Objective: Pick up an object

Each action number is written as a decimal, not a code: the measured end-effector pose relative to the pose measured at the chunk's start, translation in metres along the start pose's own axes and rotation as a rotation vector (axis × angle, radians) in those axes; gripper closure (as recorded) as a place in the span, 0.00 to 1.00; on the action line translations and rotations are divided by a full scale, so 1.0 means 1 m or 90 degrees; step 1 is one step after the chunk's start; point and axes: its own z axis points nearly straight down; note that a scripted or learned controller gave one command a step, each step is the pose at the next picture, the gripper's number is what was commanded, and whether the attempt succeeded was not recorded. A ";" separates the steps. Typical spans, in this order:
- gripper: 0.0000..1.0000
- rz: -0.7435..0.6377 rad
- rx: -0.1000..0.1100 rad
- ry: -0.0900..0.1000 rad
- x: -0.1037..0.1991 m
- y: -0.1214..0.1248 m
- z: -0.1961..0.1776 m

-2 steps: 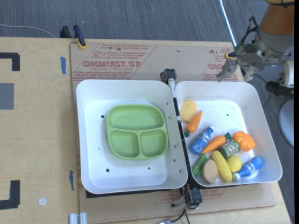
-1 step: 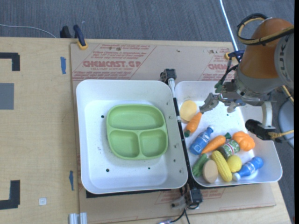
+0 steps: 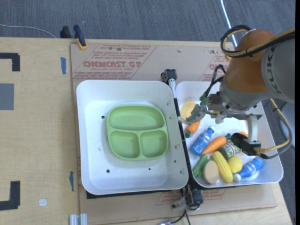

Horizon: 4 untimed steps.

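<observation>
Small orange carrot (image 3: pixel 193 126) in right bin (image 3: pixel 274 172), just beneath gripper (image 3: pixel 202 112), finger state impossible to tell.

A grey arm (image 3: pixel 283 64) with a bulbous orange band (image 3: pixel 246 62) and looping black cables (image 3: pixel 233 35)

A green three-compartment tray (image 3: pixel 137 131) lies in the left white bin (image 3: pixel 89 125); both bins sit on a brown printed board (image 3: pixel 117 60) — a white cable (image 3: pixel 224 8) crosses the grey floor above; blue tape (image 3: pixel 63 65) marks the wooden bench (image 3: pixel 33 125).
</observation>
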 end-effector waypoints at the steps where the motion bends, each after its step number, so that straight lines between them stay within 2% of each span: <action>1: 0.00 0.001 0.000 0.000 -0.001 0.000 0.000; 2: 0.00 0.002 -0.005 -0.002 -0.060 -0.006 0.098; 3: 1.00 0.003 -0.008 -0.003 -0.061 -0.004 0.087; 4: 1.00 0.001 -0.003 -0.001 -0.031 -0.054 -0.044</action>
